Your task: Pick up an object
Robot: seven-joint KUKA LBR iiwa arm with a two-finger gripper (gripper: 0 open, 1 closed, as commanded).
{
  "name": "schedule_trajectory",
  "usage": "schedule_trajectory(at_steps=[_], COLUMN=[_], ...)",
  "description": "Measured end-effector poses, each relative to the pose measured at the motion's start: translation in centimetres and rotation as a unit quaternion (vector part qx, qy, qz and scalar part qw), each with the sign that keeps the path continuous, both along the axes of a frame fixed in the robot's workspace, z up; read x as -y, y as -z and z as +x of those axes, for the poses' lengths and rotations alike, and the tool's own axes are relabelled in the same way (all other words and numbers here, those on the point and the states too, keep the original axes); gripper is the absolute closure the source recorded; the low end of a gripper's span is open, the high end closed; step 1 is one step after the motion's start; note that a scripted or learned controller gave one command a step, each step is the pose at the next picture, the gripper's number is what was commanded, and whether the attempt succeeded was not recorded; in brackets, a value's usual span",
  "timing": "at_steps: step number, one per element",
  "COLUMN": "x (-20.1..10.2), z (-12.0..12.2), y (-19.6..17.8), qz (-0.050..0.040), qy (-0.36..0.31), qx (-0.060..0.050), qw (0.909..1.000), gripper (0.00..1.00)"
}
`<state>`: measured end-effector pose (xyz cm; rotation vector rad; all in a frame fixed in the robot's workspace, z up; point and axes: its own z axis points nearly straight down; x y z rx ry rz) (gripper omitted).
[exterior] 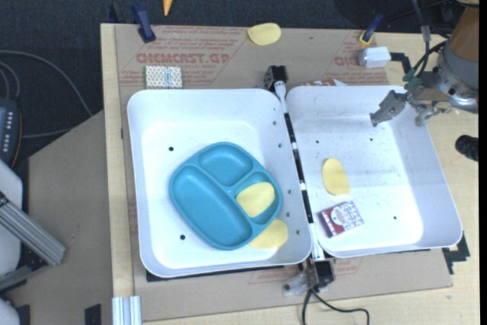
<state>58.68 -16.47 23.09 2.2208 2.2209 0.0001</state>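
Where the bench edge lies nearest the camera, a red and white packet [339, 219] is seen flat on the floor of the right bin [426, 228], well below and to the left of the gripper's fingers [386, 109]. Just beyond the packet, a yellow oval piece [335, 176] is found on the same bin floor, nearer the fingers yet apart from them. Across the divide, in the left bin [152, 164], a blue divided tray [209, 202] is set far to the left of the fingers; one yellow piece [256, 198] is held in a compartment of the tray, and another yellow piece [271, 235] is tucked at the tray's near edge. Farther back, the gripper [403, 109] is positioned over the far right part of the right bin, with two grey fingers seen spread apart and nothing between them. Beyond both bins, a yellow disc [264, 33] is left on the cardboard [198, 53], and a small patterned packet [163, 76] is seen far to the left.
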Motion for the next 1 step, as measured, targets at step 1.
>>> schedule_trajectory(at_steps=[1], x=[-6.82], z=[-3.4], y=[14.64], qz=[0.0005], qy=[-0.001], qx=[-0.001], qw=[1.0], gripper=[0.0])
